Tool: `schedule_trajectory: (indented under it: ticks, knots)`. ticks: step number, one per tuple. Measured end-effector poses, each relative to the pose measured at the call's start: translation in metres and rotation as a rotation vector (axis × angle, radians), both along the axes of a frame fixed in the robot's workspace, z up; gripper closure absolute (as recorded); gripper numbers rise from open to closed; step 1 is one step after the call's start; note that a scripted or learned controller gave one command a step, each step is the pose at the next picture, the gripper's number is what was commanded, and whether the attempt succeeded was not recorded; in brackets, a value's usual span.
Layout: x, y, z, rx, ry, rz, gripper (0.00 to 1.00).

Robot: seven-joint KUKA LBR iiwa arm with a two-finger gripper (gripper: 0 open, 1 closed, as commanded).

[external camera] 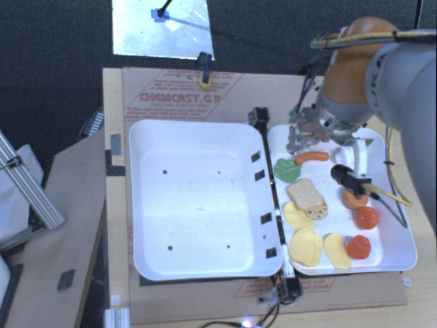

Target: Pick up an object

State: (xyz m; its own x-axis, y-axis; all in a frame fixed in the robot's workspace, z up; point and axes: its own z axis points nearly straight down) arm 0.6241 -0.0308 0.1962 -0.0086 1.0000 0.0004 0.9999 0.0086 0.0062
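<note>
Left bin (198, 203): white and shallow, with a few tiny dark dots on its floor.
Right bin (392, 241): white, just beside the left bin, and it holds all the toy food.
Green piece (287, 170): near the right bin's left wall, just below the claw.
Claw (299, 141): it hangs over the far left corner of the right bin, just above the sausage. I cannot tell if it is spread or pressed together.
Sausage (312, 158): orange-red, lying flat by the green piece. It is the thing nearest the claw. Its long side runs left to right, with the right end tipped a little toward the far side.
Tan slice (307, 198): speckled, in the middle of the bin, slanting down to the right.
Yellow pieces: one (296, 216) pokes out from under the tan slice; two more (306, 247) (336, 250) sit side by side at the near edge.
Orange piece (354, 199): right of the tan slice.
Red balls: one (367, 217) just below the orange piece, one (359, 247) beside the yellow pieces.
</note>
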Motion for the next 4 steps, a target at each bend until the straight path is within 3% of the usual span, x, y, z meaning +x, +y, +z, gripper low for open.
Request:
schedule_trajectory:
  ticks: [1,2,3,4]
  knots:
    - [0.018,0.028,0.046,0.001,-0.001,-0.001,1.00]
    - [0.028,0.061,0.190,0.002,-0.013,0.000,1.00]
    - [0.045,0.065,0.350,0.000,-0.016,-0.001,1.00]
    - [-0.022,0.133,0.340,0.003,0.004,0.003,1.00]
